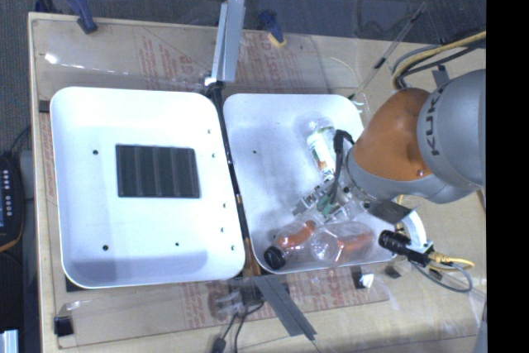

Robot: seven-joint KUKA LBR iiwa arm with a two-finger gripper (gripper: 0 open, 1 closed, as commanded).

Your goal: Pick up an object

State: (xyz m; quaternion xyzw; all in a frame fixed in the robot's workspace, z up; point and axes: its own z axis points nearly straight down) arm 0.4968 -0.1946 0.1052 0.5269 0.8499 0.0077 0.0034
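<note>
Pincer [324, 202] low in right bin [256, 178], over near-right clutter by clear bottle [319, 146]. Can't tell its opening or any hold. Left bin [74, 178] has dark grate [157, 171].

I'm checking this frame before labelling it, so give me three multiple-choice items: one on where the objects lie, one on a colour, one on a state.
1. Where do the loose objects lie?
A. the left bin
B. the right bin
C. the bench outside the bins

2. What colour is the band above the arm's wrist?
A. orange
B. blue
C. green

3. How does the dark grille panel lie in the left bin?
A. propped on the rim
B. standing on edge
C. flat on the floor

Answers: 1 B, the clear bottle and the rest cluster under the gripper; 2 A, the band is orange; 3 C, its whole face shows.
</note>
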